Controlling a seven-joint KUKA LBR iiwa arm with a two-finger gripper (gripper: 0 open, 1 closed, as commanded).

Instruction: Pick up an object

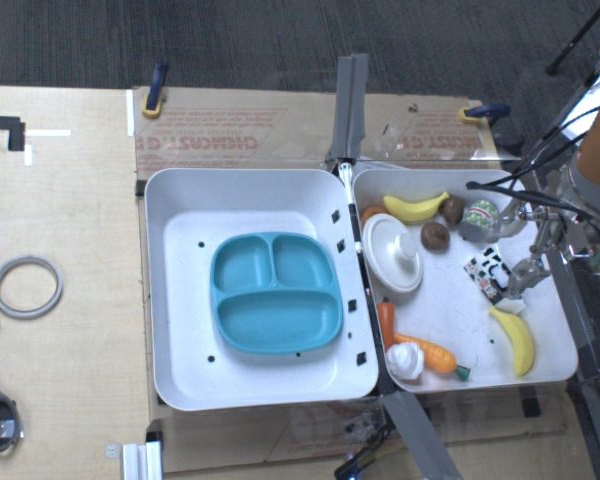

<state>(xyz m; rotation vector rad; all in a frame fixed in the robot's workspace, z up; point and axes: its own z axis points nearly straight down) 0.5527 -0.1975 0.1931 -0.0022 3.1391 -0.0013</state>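
Both white bins (170,298) look like smooth, faintly glossy plastic. The blue divided plate (276,293) in the left bin is matt plastic. In the right bin, the 2 bananas (416,207) have a waxy plastic sheen, the carrot (435,354) shines a little too, and the white lid-like piece (393,252) is glossy. The bench top (60,368) reads as pale, matt wood, with brown cardboard (240,133) along the bins' far edge. The gripper (525,276) looks like bare, dull metal.
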